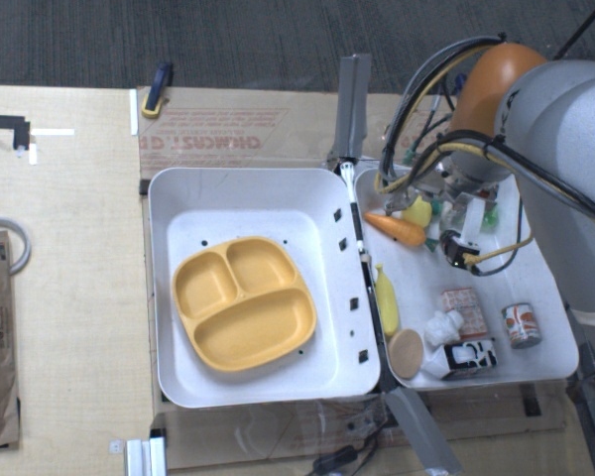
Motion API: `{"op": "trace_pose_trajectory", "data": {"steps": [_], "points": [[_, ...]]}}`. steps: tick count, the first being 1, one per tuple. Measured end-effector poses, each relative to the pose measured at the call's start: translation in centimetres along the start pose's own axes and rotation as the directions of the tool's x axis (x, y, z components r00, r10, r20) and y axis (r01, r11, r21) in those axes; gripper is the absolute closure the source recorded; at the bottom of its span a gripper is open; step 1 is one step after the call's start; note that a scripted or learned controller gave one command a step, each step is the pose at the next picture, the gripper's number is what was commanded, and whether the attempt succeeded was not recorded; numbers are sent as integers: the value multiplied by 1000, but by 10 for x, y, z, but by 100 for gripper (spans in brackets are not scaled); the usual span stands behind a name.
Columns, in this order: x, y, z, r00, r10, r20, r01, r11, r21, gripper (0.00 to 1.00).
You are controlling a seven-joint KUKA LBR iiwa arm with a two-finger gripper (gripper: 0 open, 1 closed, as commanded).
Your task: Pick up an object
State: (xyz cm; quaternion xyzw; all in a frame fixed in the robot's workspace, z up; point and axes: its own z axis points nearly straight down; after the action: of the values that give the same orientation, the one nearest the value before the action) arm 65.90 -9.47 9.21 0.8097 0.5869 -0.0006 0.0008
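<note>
While the gripper (454,228) sits low at the right bin's (550,360) far end, finger state cannot be determined. The carrot (397,228) lies just left; centre over it, descend straight, avoiding neighbouring items.

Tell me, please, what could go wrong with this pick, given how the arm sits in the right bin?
The gripper is low among cables at the bin's far end, where the carrot and a yellow-green item crowd together; it may nudge or catch two things. The banana lies along the dividing wall, which could block a finger.
</note>
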Motion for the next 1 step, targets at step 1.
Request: {"op": "trace_pose_trajectory", "data": {"steps": [1], "points": [[-1, 0, -9, 1000, -2, 3, 2, 1000, 0, 100]]}}
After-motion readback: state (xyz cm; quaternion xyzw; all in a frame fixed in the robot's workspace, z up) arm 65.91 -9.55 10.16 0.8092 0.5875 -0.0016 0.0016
